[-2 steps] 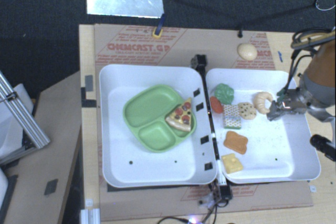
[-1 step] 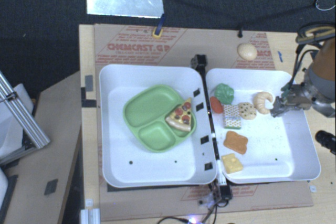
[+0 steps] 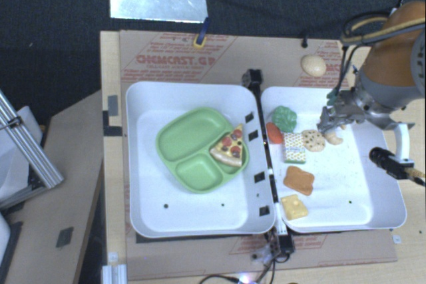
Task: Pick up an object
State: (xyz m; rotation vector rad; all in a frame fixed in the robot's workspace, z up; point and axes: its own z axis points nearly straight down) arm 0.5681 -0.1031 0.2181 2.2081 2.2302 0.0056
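Roughly at centre-right of the frame, the pincer (image 3: pixel 331 122) sits low over the right bin (image 3: pixel 379 209), its tip just beside a round speckled cookie (image 3: pixel 311 140) and a small pale piece (image 3: pixel 333 138); whether it is open or closed cannot be told. Right bin contents: one cookie, one bumpy green broccoli-like piece (image 3: pixel 285 118), one red piece (image 3: pixel 274 133) against the divider, one patterned rectangular block (image 3: pixel 295 147) with long axis running top to bottom of the frame, one orange toast-like slab (image 3: pixel 299 180), one yellow cheese-like wedge (image 3: pixel 294 207). Left bin (image 3: pixel 146 209): one green three-compartment plate (image 3: pixel 190 143), one pizza slice (image 3: pixel 230 147) on its right rim, point toward upper right. One pale egg-shaped object (image 3: pixel 313 65) lies on the worktop (image 3: pixel 173 56) above the right bin.
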